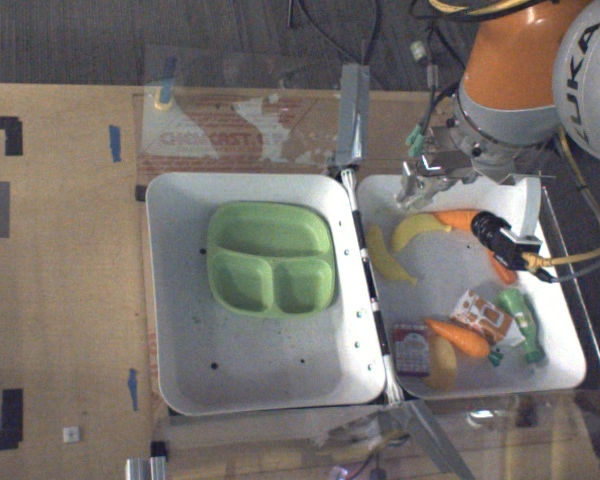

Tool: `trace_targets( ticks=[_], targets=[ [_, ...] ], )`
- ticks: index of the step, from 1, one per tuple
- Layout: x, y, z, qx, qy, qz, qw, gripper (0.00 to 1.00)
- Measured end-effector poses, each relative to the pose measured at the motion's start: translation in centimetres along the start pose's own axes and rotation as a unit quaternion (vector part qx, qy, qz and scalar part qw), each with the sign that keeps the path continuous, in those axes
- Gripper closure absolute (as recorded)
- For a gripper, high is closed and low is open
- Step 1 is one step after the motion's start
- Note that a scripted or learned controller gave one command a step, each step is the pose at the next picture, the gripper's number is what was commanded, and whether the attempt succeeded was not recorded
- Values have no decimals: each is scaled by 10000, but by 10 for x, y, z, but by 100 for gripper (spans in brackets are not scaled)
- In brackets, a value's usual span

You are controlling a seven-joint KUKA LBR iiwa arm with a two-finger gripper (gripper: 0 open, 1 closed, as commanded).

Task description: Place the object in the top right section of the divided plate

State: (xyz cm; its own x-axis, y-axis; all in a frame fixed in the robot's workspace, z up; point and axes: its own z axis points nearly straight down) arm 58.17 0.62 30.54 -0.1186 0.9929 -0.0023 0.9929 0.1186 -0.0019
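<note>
Two bins: left bin (180, 358) holds the green plate (271, 258), right bin (555, 363) holds the clutter. Arm (525, 58) comes in from the right, gripper (420, 190) low over the right bin's upper left corner. Can't tell its grip state from here, and nothing visibly sits between its tips, so don't count anything as grabbed. Task doesn't name the object; judging by position, the likely target is the banana (420, 229), lying just below the gripper, near or touching it, with a carrot (456, 219) butting against its right end. A second banana (386, 256) lies just beside the divider wall. Further down: another carrot (459, 337), a snack packet (483, 318), a red box (411, 349). For this step, you want the approach centred on the banana's middle and clear of the carrot, so only one item lifts. Confirm a real hold before you travel left. The target section is well apart, across the divider; lift high enough to clear both bin walls.
</note>
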Motion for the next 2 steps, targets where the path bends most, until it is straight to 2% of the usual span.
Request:
trace_targets(
  ticks=[1, 2],
  targets=[
    [-110, -48, 194, 7, 17, -931, 9957, 100],
    [-113, -7, 217, -45, -1, -122, 9999, 100]
  ],
)
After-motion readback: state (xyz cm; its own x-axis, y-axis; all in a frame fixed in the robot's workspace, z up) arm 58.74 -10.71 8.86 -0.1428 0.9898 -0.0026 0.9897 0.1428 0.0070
